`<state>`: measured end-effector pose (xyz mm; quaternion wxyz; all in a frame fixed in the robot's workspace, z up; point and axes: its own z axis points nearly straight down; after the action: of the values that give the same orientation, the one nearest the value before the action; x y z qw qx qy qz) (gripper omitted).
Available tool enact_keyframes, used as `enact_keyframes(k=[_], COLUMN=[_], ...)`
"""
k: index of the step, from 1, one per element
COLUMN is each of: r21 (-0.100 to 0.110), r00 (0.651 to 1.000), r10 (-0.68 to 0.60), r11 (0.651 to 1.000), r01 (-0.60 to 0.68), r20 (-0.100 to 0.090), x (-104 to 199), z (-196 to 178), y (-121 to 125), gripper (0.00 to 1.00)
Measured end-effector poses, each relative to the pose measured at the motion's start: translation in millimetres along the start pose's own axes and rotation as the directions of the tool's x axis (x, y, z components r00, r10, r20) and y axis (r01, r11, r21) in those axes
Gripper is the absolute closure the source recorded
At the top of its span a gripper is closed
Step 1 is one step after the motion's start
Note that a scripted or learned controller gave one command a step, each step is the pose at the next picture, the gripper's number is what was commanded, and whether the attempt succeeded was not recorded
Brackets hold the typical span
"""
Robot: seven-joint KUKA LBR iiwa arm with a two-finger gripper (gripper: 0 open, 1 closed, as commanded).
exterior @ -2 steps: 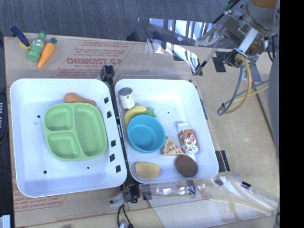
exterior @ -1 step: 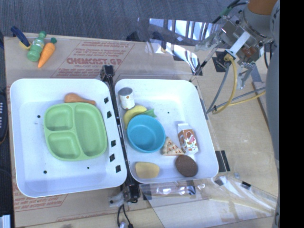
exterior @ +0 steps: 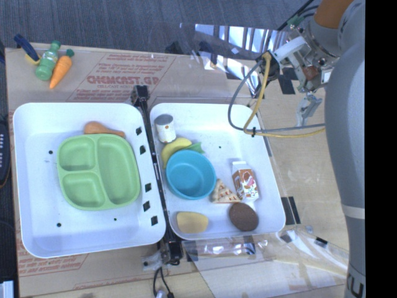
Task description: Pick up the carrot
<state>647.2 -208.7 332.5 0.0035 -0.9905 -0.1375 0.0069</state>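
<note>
camera view puts the right bin (exterior: 267, 160) nearest the arm, with the blue bowl (exterior: 190, 174), and the left bin (exterior: 25, 166) beyond it with the green tray (exterior: 98, 169). farther off, on the cardboard outside both bins, lies the carrot (exterior: 61, 69), untouched. i can't tell the gripper's (exterior: 308, 108) state; the whole pick is left.
</note>
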Motion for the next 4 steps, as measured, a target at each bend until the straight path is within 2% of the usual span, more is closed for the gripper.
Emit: enact_keyframes(k=[1, 2, 3, 4], r21=[-0.005, -0.009, -0.01, 0.003], r00=[0.999, 0.998, 0.998, 1.0], r10=[0.036, 0.06, 0.057, -0.016], r11=[0.999, 0.998, 0.998, 1.0], r01=[-0.036, -0.06, -0.057, 0.016], r20=[-0.01, -0.005, 0.001, 0.009], x=[16, 20, 20, -7], z=[-42, -42, -53, 103], y=[-83, -68, -68, -83], gripper=[0.0, 0.0, 1.0, 1.0])
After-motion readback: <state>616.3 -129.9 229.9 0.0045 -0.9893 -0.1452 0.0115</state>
